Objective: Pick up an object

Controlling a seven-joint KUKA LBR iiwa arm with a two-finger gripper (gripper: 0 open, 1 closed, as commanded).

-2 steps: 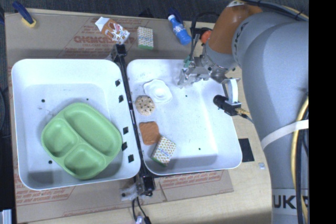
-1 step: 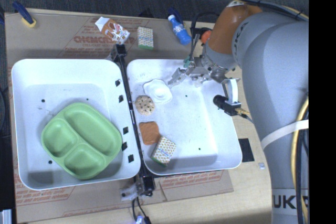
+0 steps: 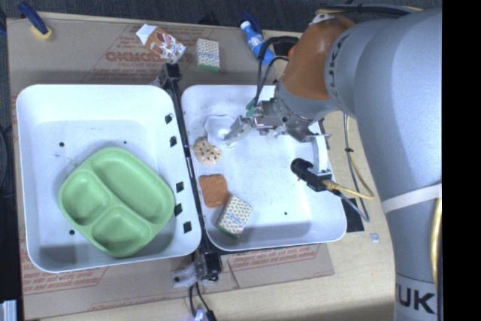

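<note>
In the camera view, the gripper point(image 3: 234, 129) hangs low in the right white bin point(image 3: 323, 225) over a clear crumpled plastic piece point(image 3: 218, 128), its grip state unreadable, so nothing looks lifted yet.

- my own arm point(image 3: 398, 162) has white letters "UK" on the grey casing down at 5 o'clock, rest is cut off by the edge
- cardboard sheet point(image 3: 120, 55) under the bins has reddish print around 11 o'clock, too blurry for me to read
</note>
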